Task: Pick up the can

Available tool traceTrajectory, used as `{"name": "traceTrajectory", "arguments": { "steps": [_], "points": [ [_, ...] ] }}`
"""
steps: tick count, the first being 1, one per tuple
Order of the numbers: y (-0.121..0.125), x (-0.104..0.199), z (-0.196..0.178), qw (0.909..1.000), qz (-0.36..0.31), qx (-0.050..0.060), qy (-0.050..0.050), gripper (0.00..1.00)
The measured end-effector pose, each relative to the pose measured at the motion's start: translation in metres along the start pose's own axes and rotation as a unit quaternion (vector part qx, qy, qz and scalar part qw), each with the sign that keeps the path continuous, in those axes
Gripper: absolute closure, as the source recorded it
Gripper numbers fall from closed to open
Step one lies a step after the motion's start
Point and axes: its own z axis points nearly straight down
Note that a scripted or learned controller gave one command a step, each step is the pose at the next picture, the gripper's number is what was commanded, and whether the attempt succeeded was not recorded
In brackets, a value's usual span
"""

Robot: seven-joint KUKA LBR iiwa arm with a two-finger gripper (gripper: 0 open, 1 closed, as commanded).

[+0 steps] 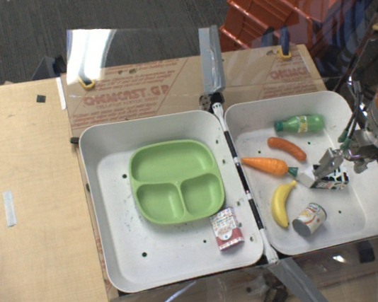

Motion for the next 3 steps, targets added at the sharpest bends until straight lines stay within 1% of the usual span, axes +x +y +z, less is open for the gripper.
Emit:
{"name": "traceTrajectory", "arguments": {
  "steps": [1, 2, 3],
  "points": [
    [0.063, 0.045, 0.099, 0.9989, 0.043, -0.016, -0.003, 0.0],
    [0.123, -0.028, 0.12, 0.9999, 0.016, -0.002, -0.001, 0.0],
    [0.01, -0.049, 0.12, 0.9999, -0.016, -0.001, 0.0, 0.0]
  ]
}}
